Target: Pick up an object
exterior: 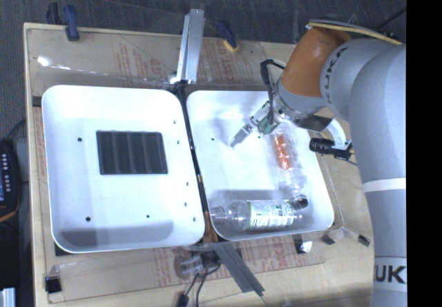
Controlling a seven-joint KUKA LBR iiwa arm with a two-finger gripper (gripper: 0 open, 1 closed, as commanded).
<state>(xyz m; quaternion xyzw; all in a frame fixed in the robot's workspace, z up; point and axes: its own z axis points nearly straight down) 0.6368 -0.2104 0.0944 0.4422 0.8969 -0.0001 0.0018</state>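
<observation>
Camera view: the end effector (243,134) hangs in the right white bin (221,161), its grip unreadable, beside the clear orange-labelled plastic bottle (285,158). Approach stage; next it must descend squarely onto that bottle.

Two bins sit side by side on the counter (41,50). The left bin (69,161) holds a ribbed panel (131,152) near its middle. In the right bin (214,161), one plastic bottle (257,214) lies along the near wall and another (286,161) along the right side, their ends close together. The end effector (243,134) hangs over the right bin's far half.
</observation>
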